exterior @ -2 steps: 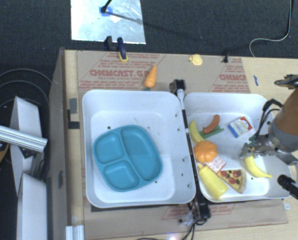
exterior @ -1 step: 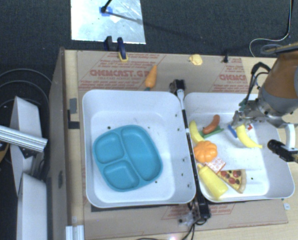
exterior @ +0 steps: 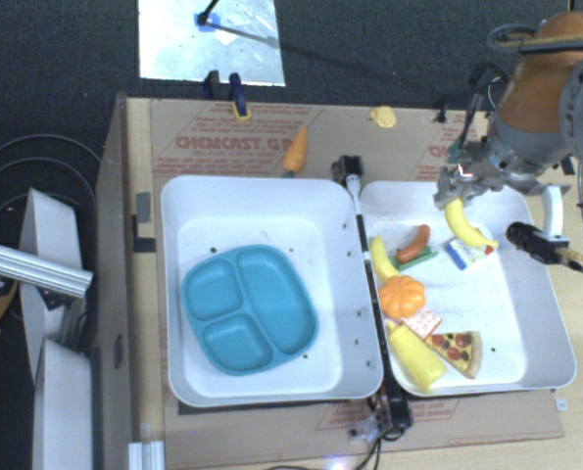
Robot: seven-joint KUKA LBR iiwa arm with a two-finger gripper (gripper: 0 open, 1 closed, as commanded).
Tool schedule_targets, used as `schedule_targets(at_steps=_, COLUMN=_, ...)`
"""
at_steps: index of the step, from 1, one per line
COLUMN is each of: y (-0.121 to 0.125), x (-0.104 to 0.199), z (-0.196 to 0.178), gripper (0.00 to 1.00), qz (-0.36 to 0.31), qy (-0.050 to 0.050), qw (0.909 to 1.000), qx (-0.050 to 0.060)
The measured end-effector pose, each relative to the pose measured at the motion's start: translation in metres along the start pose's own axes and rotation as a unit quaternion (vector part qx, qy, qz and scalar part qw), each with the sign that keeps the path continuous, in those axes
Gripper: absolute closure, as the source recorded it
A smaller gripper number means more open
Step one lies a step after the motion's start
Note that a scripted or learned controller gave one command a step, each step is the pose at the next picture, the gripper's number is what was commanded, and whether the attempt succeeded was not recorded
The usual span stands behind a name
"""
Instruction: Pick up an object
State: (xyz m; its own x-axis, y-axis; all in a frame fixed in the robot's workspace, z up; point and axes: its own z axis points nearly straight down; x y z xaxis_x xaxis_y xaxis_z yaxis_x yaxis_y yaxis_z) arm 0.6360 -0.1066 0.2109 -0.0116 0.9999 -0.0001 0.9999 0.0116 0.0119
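Yellow curved plastic banana (exterior: 464, 225) pinched at its upper end by the metal end effector (exterior: 458, 194), above the smooth white right bin (exterior: 551, 331).

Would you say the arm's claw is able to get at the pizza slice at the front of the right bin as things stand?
Probably yes. The pizza slice lies flat and uncovered, with open space on its right. The claw sits at the banana near the bin's back, so it would have to cross over the other toys first.

Left bin (exterior: 173, 262): divided tray (exterior: 249, 306) inside. Right bin (exterior: 546, 341): banana (exterior: 464, 225) at rear, pizza slice (exterior: 458, 348) at front, pumpkin (exterior: 402, 297) between.
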Motion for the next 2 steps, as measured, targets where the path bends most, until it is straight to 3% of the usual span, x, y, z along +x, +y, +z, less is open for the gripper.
schedule_targets(at_steps=1, y=-0.002, x=0.049, z=0.004, gripper=1.0, qz=0.002, qy=0.001, qw=1.0, qx=0.005)
schedule_targets(at_steps=2, y=-0.058, x=0.098, z=0.007, gripper=1.0, qz=0.002, qy=0.001, qw=1.0, qx=0.008)
